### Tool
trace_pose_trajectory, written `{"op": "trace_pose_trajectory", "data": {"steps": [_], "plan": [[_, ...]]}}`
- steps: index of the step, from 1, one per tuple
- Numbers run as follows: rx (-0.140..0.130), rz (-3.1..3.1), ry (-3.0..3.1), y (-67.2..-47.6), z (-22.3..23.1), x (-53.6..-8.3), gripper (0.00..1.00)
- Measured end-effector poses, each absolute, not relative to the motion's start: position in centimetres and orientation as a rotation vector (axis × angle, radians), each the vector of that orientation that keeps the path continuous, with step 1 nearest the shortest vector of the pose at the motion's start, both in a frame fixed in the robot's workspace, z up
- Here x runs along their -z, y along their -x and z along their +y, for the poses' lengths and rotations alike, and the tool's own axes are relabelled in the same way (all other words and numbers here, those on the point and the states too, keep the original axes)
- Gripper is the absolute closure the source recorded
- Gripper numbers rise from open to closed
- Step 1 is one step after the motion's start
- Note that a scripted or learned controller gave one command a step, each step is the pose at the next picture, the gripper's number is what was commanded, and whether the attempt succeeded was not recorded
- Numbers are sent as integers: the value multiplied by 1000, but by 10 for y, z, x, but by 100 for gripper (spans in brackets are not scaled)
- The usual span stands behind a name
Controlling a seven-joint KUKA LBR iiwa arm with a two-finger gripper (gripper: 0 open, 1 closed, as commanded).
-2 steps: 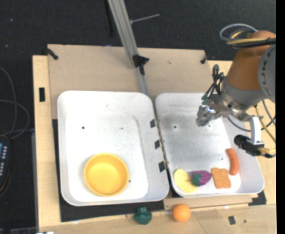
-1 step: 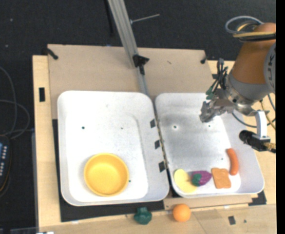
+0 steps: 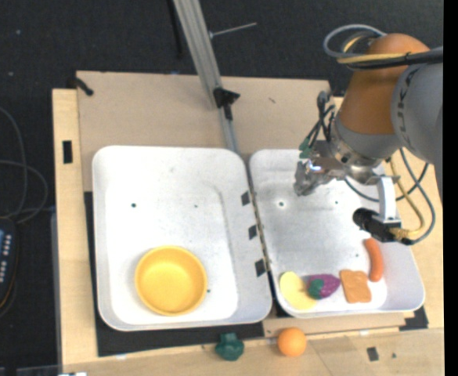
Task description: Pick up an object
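Gripper [image 3: 307, 177] hangs over the right bin's [image 3: 291, 225] bare upper floor; finger state cannot be told. Objects cluster at the near edge: purple piece [image 3: 321, 286], orange block [image 3: 356, 287]. Crowding risks a glancing miss.

The pincer [image 3: 307, 177] is too small and blurred to read its grip, and the arm [image 3: 385, 84] is cut off at three o'clock.

Gripper [image 3: 307, 177] poised over the upper part of the right bin [image 3: 291, 225], nothing visible between its fingers; well below the fingers, along the bin's near edge, lie a yellow piece [image 3: 291, 288], purple-green item [image 3: 320, 286], orange block [image 3: 356, 286] and red-orange sausage shape [image 3: 375, 259]; yellow bowl [image 3: 171, 280] in left bin [image 3: 135, 186], far left of the fingers; orange ball [image 3: 291, 341] and green object [image 3: 229, 347] on the bench [image 3: 135, 108], below both bins.
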State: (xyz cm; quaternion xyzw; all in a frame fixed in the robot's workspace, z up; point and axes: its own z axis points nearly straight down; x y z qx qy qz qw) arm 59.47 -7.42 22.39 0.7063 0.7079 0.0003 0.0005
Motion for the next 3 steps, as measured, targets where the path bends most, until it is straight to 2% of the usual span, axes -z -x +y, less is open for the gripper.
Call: {"op": "trace_pose_trajectory", "data": {"steps": [2, 3], "plan": [[0, 2224, -2218, -621, 26, -215, 100], [-6, 2229, -2213, -638, 78, -233, 100]]}}
